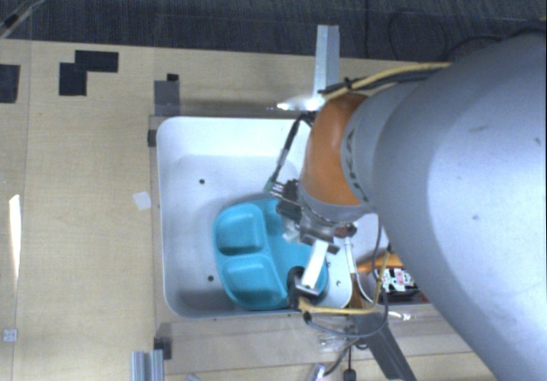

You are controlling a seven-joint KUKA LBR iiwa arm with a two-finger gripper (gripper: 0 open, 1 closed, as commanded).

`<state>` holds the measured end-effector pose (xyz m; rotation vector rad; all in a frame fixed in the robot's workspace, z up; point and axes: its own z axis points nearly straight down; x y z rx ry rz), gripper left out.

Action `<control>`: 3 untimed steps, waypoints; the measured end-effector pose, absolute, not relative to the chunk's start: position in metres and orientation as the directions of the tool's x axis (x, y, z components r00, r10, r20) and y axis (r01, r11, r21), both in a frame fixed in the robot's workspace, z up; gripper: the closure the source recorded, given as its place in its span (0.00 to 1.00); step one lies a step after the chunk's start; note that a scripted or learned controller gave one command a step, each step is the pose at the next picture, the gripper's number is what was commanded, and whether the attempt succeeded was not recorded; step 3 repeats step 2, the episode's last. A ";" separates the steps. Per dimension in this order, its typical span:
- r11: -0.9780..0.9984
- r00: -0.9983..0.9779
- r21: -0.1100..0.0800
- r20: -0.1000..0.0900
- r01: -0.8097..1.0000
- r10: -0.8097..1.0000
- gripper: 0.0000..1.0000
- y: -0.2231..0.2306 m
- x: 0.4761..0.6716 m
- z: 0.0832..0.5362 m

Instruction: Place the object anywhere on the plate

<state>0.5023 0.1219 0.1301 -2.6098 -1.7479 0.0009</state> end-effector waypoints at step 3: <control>-0.367 0.367 0.020 0.008 0.930 0.930 1.00 0.156 0.546 0.095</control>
